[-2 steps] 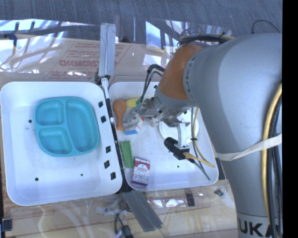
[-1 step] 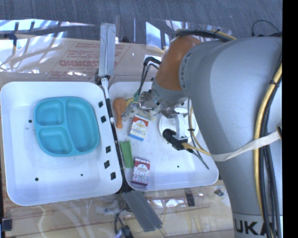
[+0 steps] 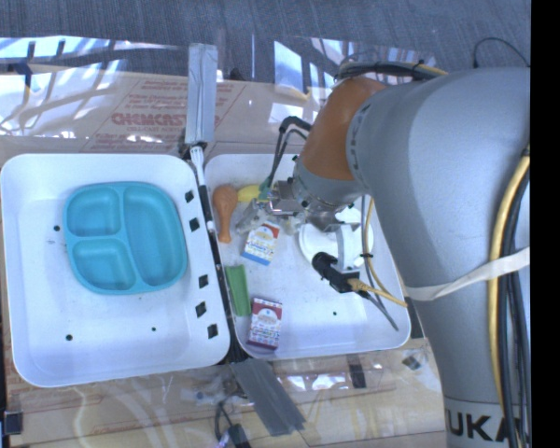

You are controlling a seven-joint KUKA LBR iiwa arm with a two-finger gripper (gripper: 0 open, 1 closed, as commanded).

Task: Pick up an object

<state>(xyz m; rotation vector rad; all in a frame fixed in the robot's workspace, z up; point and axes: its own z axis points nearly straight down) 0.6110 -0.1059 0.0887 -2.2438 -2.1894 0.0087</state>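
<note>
So the arm (image 3: 420,157) is reaching in over the right bin (image 3: 373,329), and the claw (image 3: 266,211) is down among the stuff near the bin's upper left. Honestly can't tell whether the claw is spread or pinched on anything, the wrist and cables crowd that spot too much.

What's in the right bin: an orange carrot-looking thing (image 3: 225,210) near the divider, a yellow piece (image 3: 248,193) just beside it, and a small blue-and-white carton (image 3: 260,244) right under the claw area. Further down there's a green stick (image 3: 236,288) along the left wall and a red-and-white box (image 3: 265,322) near the bottom edge. A white round dish (image 3: 319,241) sits half under the wrist. The left bin (image 3: 37,343) has a teal divided plate (image 3: 124,236) in it.

My read: this is the approach/grab step, with the claw closest to the little carton and the yellow piece. Nothing looks lifted yet. Next move would need a firm close on one item and a straight lift, without dragging the neighbours, since they're packed close together there.
</note>
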